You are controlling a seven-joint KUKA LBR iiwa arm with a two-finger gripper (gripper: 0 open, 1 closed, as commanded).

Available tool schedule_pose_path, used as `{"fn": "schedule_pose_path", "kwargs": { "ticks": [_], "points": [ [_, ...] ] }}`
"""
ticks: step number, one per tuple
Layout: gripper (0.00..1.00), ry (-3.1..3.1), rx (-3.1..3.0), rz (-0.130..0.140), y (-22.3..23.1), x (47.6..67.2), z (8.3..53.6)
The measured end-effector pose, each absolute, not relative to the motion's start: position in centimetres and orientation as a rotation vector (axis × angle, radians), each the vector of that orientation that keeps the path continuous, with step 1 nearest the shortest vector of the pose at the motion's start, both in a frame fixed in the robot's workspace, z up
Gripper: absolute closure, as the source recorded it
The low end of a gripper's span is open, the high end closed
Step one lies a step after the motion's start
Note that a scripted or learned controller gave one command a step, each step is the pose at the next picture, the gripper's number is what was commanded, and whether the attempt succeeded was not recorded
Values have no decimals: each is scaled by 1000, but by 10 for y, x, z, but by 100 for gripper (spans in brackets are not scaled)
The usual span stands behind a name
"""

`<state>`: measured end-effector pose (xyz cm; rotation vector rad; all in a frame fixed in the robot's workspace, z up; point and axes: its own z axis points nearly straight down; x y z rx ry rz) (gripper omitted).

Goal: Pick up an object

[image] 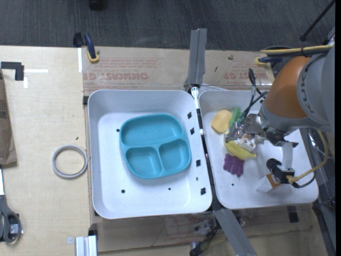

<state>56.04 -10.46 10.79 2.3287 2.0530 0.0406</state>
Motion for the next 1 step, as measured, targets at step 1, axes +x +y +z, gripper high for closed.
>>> {"fn": "schedule_pose_path", "kwargs": {
  "ticks": [1],
  "points": [
    [0, 2029, 2348, 37, -106, 558, 108]
  ]
}}
